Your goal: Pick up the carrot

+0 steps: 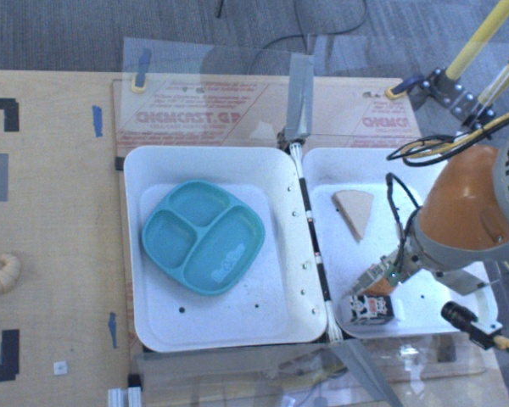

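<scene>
Reaching into the near left corner of the right bin [407,164], the gripper [371,299] hangs low over an orange bit, probably the carrot [378,288]. Its jaws look narrow around it, so a grasp seems intended. A wedge [355,210] lies farther back.

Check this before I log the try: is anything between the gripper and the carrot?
Nothing visible does. The gripper sits low in the near left corner of the right bin, and an orange bit, seemingly the carrot, lies right against it. The tan wedge lies apart, farther back.
</scene>
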Controlling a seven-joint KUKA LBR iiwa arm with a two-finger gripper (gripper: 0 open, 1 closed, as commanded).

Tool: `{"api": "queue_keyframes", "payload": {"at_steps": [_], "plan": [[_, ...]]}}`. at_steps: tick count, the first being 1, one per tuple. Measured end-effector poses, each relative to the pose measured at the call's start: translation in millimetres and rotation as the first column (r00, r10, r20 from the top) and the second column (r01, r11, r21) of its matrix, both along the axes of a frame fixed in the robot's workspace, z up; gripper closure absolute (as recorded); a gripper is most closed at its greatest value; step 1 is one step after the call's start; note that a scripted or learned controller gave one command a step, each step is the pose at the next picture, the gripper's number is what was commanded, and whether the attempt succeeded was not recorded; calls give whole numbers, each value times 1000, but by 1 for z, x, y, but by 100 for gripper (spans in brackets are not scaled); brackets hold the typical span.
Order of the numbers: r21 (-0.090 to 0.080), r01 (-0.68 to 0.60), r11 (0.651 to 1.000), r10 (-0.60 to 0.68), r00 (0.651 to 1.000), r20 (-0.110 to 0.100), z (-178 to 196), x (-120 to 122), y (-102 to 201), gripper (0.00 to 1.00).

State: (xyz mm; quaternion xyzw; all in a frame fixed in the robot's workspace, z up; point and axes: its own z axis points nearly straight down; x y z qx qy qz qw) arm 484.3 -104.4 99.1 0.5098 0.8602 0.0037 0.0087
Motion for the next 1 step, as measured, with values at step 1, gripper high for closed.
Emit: {"api": "queue_keyframes", "payload": {"at_steps": [1], "plan": [[1, -280, 960, 280, 960, -15, 86, -4, 53, 100]]}}
